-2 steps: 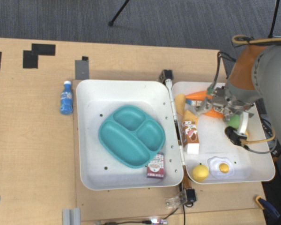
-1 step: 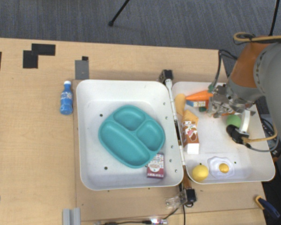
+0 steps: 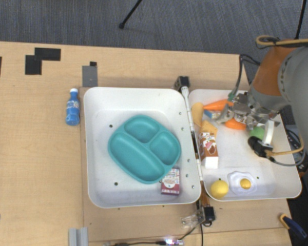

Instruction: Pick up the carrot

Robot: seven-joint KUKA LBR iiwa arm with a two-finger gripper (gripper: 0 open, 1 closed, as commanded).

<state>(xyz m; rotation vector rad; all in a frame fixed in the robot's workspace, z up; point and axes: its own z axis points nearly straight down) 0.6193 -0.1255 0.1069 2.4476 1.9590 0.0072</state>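
Observation:
The carrot (image 3: 214, 105) is an orange piece lying near the back edge of the right bin (image 3: 277, 188), pointing left. My gripper (image 3: 235, 115) hangs low over the bin just right of the carrot's thick end, close to or touching it. A second orange piece (image 3: 236, 125) lies right below the gripper. The gripper's body hides whether anything sits between its tips.
The right bin also holds a yellow wedge (image 3: 197, 111), a brown milk carton (image 3: 209, 146), a lemon (image 3: 219, 188), a fried egg (image 3: 242, 182) and a green item (image 3: 256, 132). The left bin (image 3: 97, 117) holds a teal divided plate (image 3: 143, 147) and a small carton (image 3: 171, 181). A blue bottle (image 3: 72, 106) lies on the bench.

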